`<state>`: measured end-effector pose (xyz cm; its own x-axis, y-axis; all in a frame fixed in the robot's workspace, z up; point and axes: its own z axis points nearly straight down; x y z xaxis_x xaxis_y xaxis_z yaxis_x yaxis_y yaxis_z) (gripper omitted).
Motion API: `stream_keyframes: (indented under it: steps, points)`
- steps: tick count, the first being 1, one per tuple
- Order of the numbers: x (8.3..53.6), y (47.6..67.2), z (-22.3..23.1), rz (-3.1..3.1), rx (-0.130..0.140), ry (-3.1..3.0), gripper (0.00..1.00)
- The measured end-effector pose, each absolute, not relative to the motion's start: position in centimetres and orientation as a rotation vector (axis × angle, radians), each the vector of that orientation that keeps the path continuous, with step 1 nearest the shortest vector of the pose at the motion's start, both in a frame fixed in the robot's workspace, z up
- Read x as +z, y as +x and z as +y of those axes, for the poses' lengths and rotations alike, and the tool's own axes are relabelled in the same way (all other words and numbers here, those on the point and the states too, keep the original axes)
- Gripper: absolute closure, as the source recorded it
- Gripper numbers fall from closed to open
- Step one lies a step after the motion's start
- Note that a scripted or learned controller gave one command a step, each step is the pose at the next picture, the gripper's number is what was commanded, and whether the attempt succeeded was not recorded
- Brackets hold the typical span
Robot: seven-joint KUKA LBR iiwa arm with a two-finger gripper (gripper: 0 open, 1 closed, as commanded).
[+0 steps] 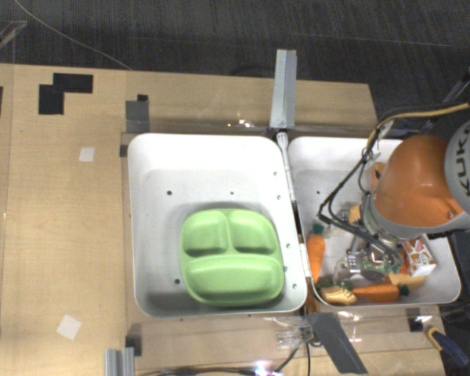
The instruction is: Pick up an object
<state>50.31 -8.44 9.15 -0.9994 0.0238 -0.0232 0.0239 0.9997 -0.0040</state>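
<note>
**Gripper low over clutter in the right bin**

Although the wrist is seen lowered into the right bin, the state of the gripper cannot be told from this view, since the metal parts beneath the orange band are crowded by cables and objects. Nothing can be confirmed as held.

Nearest the front wall of that bin, a carrot is laid with its long axis running left to right, just below the gripper and close beside it. A small tan item is seen at its left end. A second carrot is set to the gripper's left, its long axis running front to back along the bin's inner wall. A red-and-white packet is found on the gripper's right, partly under the arm. Judged from this layout, the flat-lying carrot is the closest candidate, and a short move toward the front wall would be called for.

Further left, a green divided tray is rested in the left bin, well apart from the gripper. Beyond both bins, the pale wooden worktop is bordered by dark carpet.
</note>
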Motion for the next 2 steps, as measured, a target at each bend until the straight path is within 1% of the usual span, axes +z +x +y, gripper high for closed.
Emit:
stream_keyframes:
  steps: [1, 2]
  points:
    - [10.6, 50.9, -8.3, 3.099, -0.009, 0.025, 1.0]
    - [18.7, 48.9, 1.8, 3.065, 0.008, 0.642, 1.0]
